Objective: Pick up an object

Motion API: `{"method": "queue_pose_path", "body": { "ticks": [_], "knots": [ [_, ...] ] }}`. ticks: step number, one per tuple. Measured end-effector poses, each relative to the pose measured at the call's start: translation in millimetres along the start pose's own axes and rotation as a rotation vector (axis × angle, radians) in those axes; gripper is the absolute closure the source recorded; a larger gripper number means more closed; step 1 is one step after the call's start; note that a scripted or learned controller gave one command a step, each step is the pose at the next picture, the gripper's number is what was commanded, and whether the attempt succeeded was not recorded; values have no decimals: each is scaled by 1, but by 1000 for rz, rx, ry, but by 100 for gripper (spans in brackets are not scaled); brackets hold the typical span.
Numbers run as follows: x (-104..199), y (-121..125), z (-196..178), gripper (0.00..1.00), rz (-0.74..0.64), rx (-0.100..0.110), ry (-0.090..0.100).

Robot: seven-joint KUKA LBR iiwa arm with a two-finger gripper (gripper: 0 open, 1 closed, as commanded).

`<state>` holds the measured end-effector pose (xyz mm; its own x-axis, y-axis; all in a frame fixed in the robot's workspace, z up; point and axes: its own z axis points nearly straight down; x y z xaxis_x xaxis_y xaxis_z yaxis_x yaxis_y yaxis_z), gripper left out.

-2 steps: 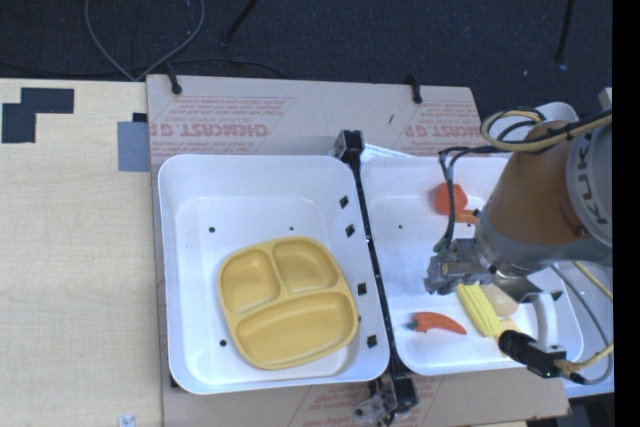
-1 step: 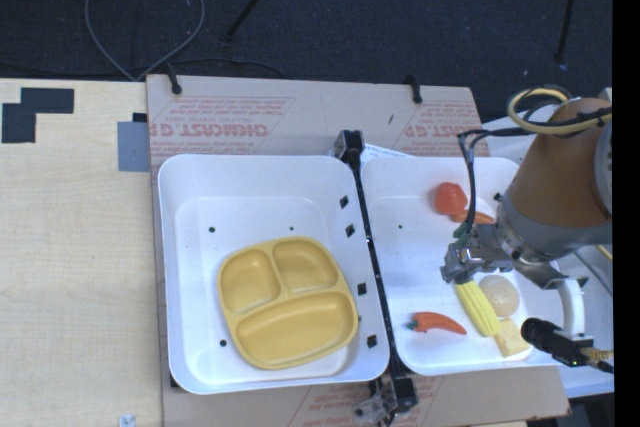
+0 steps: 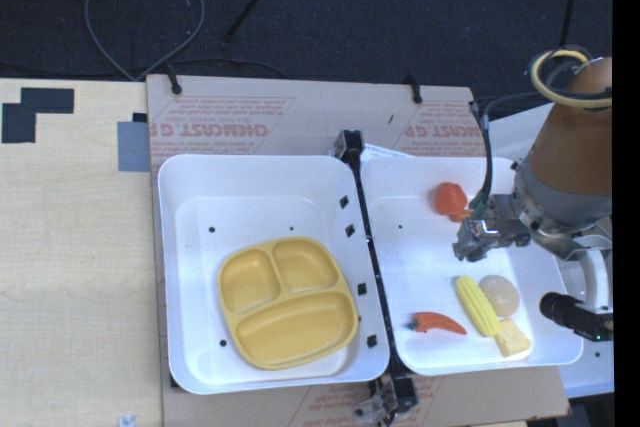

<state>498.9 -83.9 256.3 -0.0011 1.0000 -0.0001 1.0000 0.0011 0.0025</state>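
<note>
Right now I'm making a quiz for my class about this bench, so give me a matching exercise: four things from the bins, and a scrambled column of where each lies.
Things:
1. yellow plate
2. tomato
3. corn cob
4. chili pepper

Places:
A. right bin, beside the claw
B. left bin
C. right bin, front, nearest the divider
D. right bin, against the pale round thing

Pairs: 1-B, 2-A, 3-D, 4-C

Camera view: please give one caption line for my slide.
Pincer above right bin beside tomato; yellow divided plate in left bin.
</note>
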Motion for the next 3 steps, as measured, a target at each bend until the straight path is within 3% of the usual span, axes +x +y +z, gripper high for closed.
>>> {"method": "queue_pose_path", "body": {
  "ticks": [3],
  "knots": [
    [164, 11, 32, 100, -5, 7, 2]
  ]
}}
